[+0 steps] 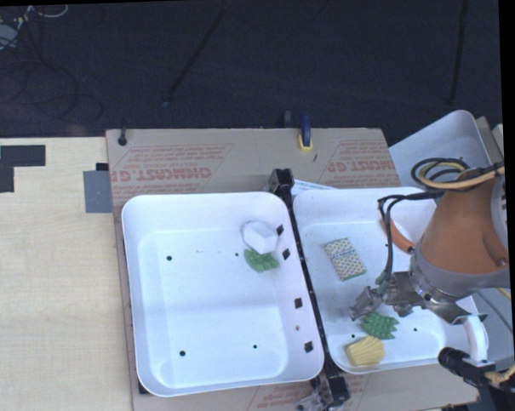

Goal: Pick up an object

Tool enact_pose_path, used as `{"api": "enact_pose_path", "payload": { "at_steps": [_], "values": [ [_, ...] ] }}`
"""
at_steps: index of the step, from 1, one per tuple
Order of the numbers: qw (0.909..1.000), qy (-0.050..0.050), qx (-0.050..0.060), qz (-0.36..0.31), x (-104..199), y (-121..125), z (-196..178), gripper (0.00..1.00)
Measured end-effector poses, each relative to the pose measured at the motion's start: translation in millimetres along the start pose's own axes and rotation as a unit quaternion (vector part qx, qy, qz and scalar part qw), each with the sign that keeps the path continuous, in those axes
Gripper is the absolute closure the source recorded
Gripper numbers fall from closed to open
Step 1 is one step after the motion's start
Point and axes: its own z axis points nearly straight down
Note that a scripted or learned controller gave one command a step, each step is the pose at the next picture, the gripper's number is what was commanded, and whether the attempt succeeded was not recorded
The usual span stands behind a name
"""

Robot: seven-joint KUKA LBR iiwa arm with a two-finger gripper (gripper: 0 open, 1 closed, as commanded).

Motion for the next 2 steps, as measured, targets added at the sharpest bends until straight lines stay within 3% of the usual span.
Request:
{"api": "enact_pose_path", "payload": {
  "at_steps": [1,2],
  "values": [
    [1.0000,-0.002,-0.004,0.001,-26.4,34.0,63.7,0.00],
    [1.0000,-0.001,-0.004,0.005,-27.6,32.6,50.2,1.00]
  ]
}}
